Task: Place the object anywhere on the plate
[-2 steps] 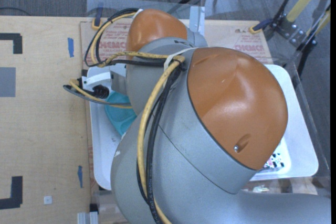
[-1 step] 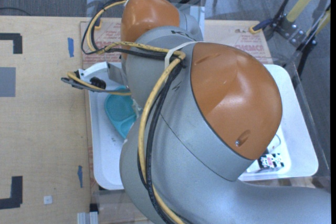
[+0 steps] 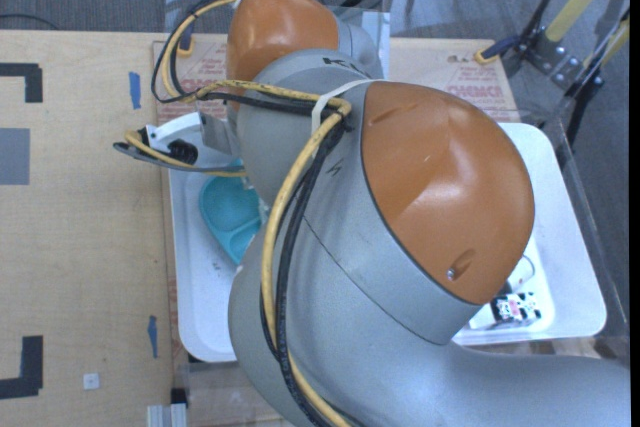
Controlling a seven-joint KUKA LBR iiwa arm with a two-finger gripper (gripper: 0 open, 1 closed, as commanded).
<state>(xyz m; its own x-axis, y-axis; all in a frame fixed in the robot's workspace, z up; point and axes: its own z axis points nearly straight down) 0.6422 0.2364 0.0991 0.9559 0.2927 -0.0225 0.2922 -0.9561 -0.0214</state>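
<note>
Arm (image 3: 400,245): the grey KUKA body with its orange caps is nearest the camera and takes up the centre and lower right of the frame; a yellow-and-black cable (image 3: 290,185) runs along it.
Gripper: hidden beneath the arm's bulk, so whether it is apart or together cannot be told.
Plate (image 3: 230,215): light blue, left of centre, lying in the left white bin (image 3: 195,315), partly covered by the arm.
Object: a small black-and-white item (image 3: 512,307) rests near the lower right corner of the right white bin (image 3: 575,245), well apart from the plate.
Bench (image 3: 80,235): pale wood at the left, with blue tape marks.
</note>
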